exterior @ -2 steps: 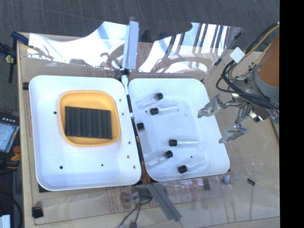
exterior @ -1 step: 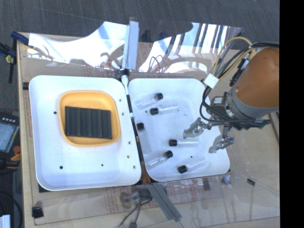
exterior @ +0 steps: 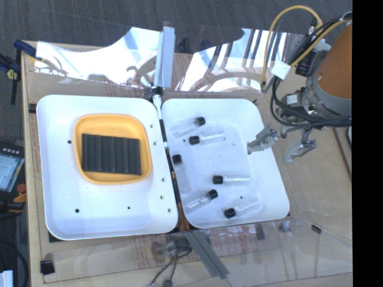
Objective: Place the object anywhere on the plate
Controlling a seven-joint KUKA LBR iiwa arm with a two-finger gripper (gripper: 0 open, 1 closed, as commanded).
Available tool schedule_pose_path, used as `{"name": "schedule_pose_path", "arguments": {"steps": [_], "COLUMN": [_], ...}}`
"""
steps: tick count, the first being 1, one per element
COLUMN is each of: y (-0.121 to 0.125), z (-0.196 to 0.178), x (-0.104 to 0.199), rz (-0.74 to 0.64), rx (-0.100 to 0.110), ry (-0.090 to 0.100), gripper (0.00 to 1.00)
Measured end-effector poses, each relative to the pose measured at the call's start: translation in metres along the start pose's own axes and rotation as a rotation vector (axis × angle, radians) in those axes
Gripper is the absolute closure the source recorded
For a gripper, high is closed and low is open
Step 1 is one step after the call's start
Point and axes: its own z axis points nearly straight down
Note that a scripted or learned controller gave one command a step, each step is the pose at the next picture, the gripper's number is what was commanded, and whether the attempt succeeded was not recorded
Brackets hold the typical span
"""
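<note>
Gripper (exterior: 281,145) open at the right bin's (exterior: 272,187) edge; clear, black-capped vials (exterior: 203,139) inside; glossy yellow plate (exterior: 111,148), ridged black centre, left.

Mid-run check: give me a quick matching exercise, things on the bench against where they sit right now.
Things:
1. yellow plate
2. clear vials with black caps
3. gripper
4. dark ridged insert

Places:
A. scattered in the right bin
B. over the right bin's right rim
C. in the left bin
D. lying on the plate

Pairs: 1-C, 2-A, 3-B, 4-D
</note>
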Motion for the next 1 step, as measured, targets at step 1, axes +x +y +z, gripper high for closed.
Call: {"name": "schedule_pose_path", "arguments": {"steps": [1], "y": [-0.0145], "z": [0.0442], "x": [-0.0266], "rz": [-0.365], "rx": [-0.007], "ry": [-0.002], "gripper": [0.0]}}
